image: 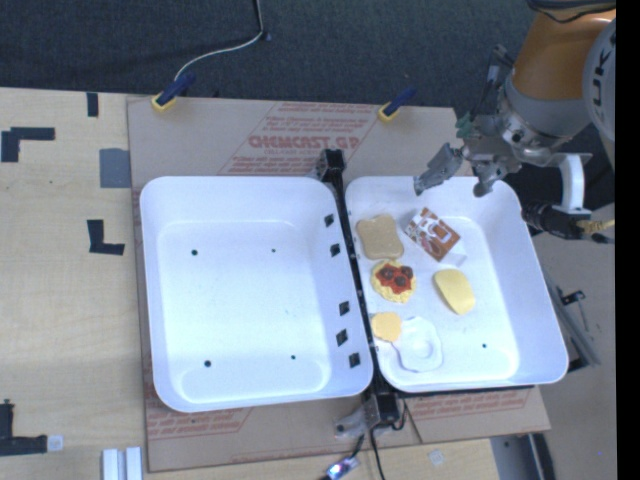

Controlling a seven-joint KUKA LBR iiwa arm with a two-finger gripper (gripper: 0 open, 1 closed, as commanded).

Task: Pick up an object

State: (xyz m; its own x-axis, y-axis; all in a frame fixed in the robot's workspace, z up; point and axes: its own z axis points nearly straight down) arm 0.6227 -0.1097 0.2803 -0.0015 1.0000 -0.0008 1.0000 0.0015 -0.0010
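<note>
The right bin [520,298] holds several toy food pieces: a tan bread slice [380,236], a red-and-white packet [434,235], a small pizza with red topping [393,281], a yellow oval piece [455,291], a small orange-yellow piece [387,326] and a white fried egg [418,344]. My gripper [459,173] hangs above the bin's far edge, up and to the right of the packet. Its two dark fingers [433,173] stand apart with nothing between them.
The left bin [240,288] sits beside the right one, with a black divider strip [345,278] between them. Both rest on a cardboard sheet [290,138] held by blue-and-yellow clamps [170,92]. A cable [225,48] runs along the dark back.
</note>
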